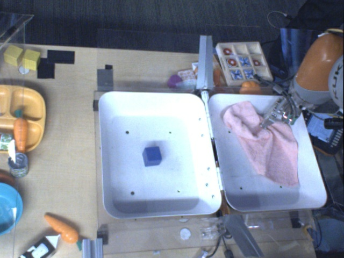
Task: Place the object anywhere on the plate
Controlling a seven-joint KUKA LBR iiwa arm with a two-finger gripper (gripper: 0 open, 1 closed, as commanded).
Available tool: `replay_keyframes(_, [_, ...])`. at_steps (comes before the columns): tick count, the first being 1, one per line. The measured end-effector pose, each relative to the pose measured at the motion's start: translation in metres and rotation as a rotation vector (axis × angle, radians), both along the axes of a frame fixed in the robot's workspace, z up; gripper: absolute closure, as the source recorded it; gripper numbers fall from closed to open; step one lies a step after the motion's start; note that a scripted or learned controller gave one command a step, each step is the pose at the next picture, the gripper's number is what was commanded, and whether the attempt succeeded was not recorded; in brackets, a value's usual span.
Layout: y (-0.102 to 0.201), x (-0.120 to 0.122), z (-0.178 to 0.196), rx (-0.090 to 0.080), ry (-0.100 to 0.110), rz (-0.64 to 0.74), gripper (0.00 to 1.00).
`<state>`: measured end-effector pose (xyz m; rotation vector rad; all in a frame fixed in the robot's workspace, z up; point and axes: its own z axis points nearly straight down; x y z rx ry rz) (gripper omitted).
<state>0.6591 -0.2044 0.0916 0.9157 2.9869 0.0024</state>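
Note:
A small blue cube [152, 155] lies near the middle of the left white bin [115, 192]. A crumpled pink towel [271, 147] covers much of the right white bin [317, 198]. My gripper [267, 123] reaches in from the right and its tip rests at the towel's upper part, where the cloth is bunched. The gripper is far from the blue cube. A yellow divided plate [29, 104] sits at the bench's left edge with a carrot [20, 134] on it. A blue plate [9, 211] shows at the lower left.
A metal divider [205, 63] stands between the bins at the back. Behind the right bin lie a patterned box [242, 62] and small toys. A second carrot [63, 228] lies at the front left, and yellow blocks [22, 57] at the back left.

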Motion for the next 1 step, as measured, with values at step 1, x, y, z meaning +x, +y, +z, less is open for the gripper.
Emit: replay_keyframes(1, [0.0328,-0.0093,0.0298,-0.003,0.006,0.373,1.0])
